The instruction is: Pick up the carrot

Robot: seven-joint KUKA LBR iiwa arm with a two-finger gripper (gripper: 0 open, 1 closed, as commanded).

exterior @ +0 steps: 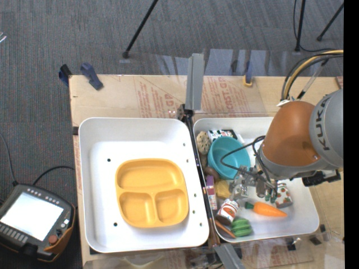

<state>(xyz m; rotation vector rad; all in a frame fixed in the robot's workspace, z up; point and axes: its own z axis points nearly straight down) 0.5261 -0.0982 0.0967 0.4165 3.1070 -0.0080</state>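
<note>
the carrot lies on its side on the floor of the right bin, toward the front, its orange body pointing right and its green stub end toward the left. the gripper hangs just above and to the left of it, a cluster of metal and dark parts under the arm's orange band; from this slanted view i cannot tell how it is set, and nothing can be seen held in it, the carrot resting apart on the bin floor. just right of the carrot's upper side sits a small white item with red and green marks. to the carrot's left stands a small red and white can, and in front of that a green ridged toy near the bin's front wall. further back in the same bin a teal bowl lies partly under black cables, with a printed box behind it and a speckled round thing at the left wall. the left bin holds a yellow divided tray with three compartments. a tablet-like pendant lies on the floor at the far left.
</note>
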